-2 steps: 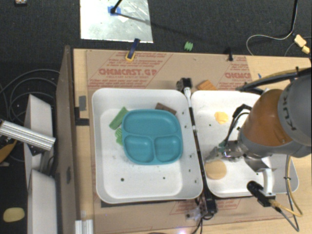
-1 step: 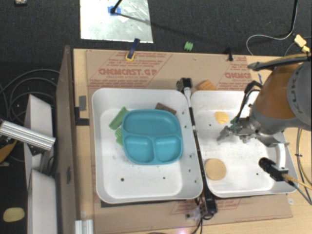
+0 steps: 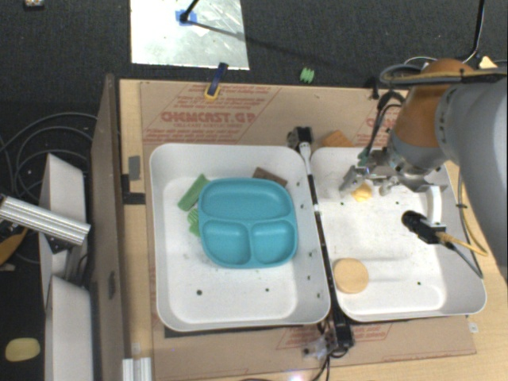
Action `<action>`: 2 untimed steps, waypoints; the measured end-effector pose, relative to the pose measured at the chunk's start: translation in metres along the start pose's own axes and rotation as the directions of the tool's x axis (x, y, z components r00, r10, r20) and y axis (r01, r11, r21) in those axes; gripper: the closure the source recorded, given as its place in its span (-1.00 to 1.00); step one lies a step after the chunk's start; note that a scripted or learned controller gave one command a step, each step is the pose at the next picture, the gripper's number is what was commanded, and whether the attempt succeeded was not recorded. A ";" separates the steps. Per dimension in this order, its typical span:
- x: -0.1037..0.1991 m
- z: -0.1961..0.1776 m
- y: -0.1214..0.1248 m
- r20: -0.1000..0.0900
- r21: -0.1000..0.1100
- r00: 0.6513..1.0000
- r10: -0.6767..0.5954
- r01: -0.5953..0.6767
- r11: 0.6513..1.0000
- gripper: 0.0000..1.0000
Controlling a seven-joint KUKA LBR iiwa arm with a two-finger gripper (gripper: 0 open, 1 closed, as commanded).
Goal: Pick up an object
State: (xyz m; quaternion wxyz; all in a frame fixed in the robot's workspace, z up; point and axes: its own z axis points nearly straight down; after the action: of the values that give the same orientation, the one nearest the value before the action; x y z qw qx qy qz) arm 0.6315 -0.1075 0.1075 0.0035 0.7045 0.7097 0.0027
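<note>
My gripper [image 3: 367,186] is low over the back of the right bin [image 3: 397,280], on the grey arm with the orange band that comes in from the right. Its fingers [image 3: 348,183] stand open. A small yellow piece [image 3: 362,195] lies on the bin floor right below and between the fingertips; I cannot tell whether they touch it. A tan round disc [image 3: 351,276] lies near the front left corner of the same bin.
The left bin [image 3: 171,292] holds a blue divided plate [image 3: 246,222], with a green piece [image 3: 191,193] at its left edge and a brown piece [image 3: 271,176] behind it. An orange-brown item [image 3: 337,140] lies on the cardboard just behind the right bin.
</note>
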 end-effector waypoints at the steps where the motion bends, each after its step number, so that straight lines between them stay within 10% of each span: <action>1: -0.027 0.024 0.032 0.000 0.005 1.000 0.003 -0.003 1.000 -1.00; 2: -0.027 0.011 0.033 0.002 0.002 1.000 -0.001 0.001 1.000 1.00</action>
State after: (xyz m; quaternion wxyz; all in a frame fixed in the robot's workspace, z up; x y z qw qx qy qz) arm 0.6644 -0.1338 0.0968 0.0035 0.7042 0.7100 0.0013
